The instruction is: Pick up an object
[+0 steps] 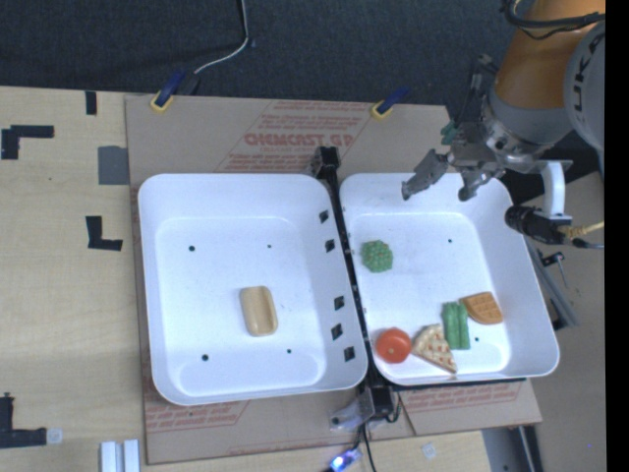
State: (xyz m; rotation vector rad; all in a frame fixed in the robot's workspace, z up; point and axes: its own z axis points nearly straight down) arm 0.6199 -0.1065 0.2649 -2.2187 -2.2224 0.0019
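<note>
The arm (550,57) reaches in from the right and hangs over the far edge of the right bin (491,214). Its gripper (444,183) has its two fingers spread wide, one dark fingertip (413,187) toward the bin's far middle and the other nearer the far right corner, with nothing between them. The fingers sit above the bin's far rim, well apart from every object below.

The right bin holds five things. A green broccoli (376,256) lies near the left wall, about midway along it. A red tomato (394,345) rests in the near left corner, and a pizza slice (433,348) lies just beside it to the right, along the near edge. A green piece (455,325) stands on end just beside the slice, close enough that I cannot tell whether they touch. An orange-brown bread piece (483,308) lies just right of the green piece, toward the right wall.

The left bin (177,214) holds one thing: a tan bread roll (258,310), lying lengthwise near the middle, a little toward the near edge.

Both bins sit side by side on a cardboard sheet (285,131), joined along their shared edge by black clips (340,308). A cable (236,28) runs across the dark surface beyond the bench.
</note>
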